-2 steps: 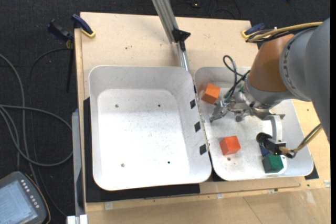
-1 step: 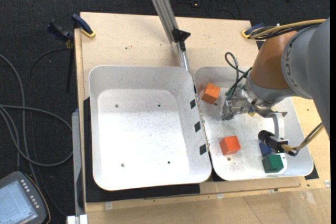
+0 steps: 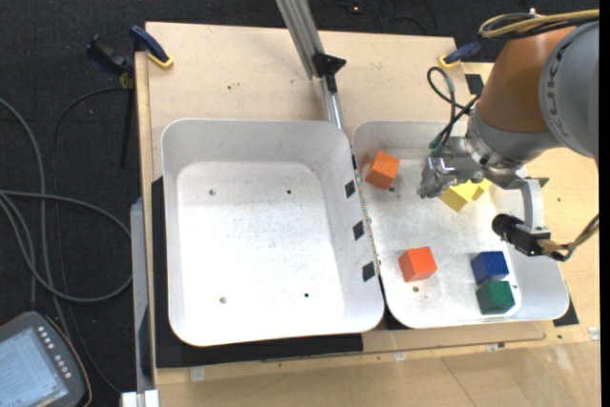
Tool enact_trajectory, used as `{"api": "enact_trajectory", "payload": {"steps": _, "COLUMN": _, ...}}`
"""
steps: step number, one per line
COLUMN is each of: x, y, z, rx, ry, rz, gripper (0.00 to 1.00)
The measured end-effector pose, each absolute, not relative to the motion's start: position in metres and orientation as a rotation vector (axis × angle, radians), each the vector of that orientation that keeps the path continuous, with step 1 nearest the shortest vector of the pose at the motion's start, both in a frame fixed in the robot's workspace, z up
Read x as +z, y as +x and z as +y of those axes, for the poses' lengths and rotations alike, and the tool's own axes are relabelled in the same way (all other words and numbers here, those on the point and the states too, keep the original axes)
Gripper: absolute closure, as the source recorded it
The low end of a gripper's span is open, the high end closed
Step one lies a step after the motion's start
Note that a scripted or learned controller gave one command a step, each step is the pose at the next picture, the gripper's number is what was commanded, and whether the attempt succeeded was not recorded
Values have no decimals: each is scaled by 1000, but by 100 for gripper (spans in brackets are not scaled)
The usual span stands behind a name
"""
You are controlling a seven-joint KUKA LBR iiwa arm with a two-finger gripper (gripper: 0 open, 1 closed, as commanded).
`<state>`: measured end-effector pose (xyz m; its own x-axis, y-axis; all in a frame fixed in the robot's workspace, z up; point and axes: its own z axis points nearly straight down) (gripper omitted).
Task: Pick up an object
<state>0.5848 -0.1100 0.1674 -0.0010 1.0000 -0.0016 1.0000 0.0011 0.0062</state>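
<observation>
Right bin point(image 3: 534, 305), pincer point(image 3: 437, 184) state unclear, beside yellow block point(image 3: 465, 195), block's axis unclear.

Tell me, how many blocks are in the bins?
5, all in the right bin: two orange blocks, yellow block by the tool, blue block, green block. The arm could hide more.

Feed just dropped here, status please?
Pincer low in right bin, beside yellow block. Grip unconfirmed. Orange block close by on the other side.

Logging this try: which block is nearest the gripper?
The yellow block, right beside the gripper. The orange, red, blue and green blocks lie farther off.
</observation>
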Motion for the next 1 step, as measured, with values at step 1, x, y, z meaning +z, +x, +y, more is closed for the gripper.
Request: {"api": "enact_trajectory", "payload": {"steps": 1, "x": 211, "y": 588, "z": -112, "rx": 4, "ry": 2216, "rz": 2220, "gripper": 100}}
